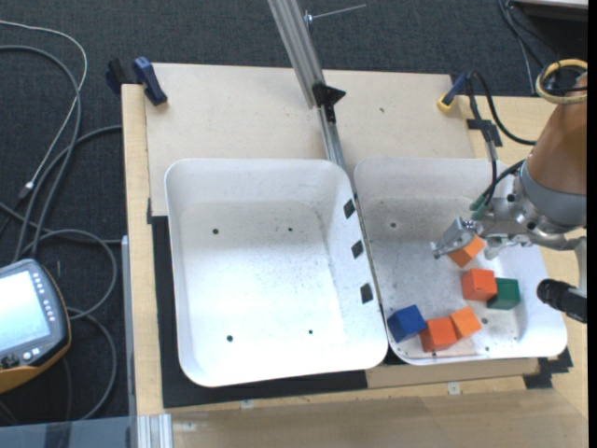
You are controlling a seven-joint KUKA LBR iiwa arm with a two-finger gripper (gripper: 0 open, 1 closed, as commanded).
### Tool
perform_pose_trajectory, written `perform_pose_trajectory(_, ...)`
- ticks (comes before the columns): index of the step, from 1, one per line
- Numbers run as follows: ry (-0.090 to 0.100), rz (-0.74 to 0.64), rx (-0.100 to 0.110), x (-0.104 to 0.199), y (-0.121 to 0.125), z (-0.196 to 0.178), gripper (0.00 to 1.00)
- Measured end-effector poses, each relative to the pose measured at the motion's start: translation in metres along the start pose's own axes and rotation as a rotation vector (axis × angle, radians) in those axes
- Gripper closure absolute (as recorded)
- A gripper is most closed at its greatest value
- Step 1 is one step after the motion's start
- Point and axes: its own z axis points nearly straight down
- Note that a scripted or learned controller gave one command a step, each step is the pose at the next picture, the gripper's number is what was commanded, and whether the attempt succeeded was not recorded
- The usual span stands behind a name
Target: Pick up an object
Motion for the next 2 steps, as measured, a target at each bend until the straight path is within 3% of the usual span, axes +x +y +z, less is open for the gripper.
perform_pose_trajectory(1, 0.000, -0.004, -0.003, 0.036, -0.028, -0.037, 0.00)
perform_pose_trajectory(2, 0.000, 0.004, 0.008, -0.029, 0.005, 0.064, 0.00)
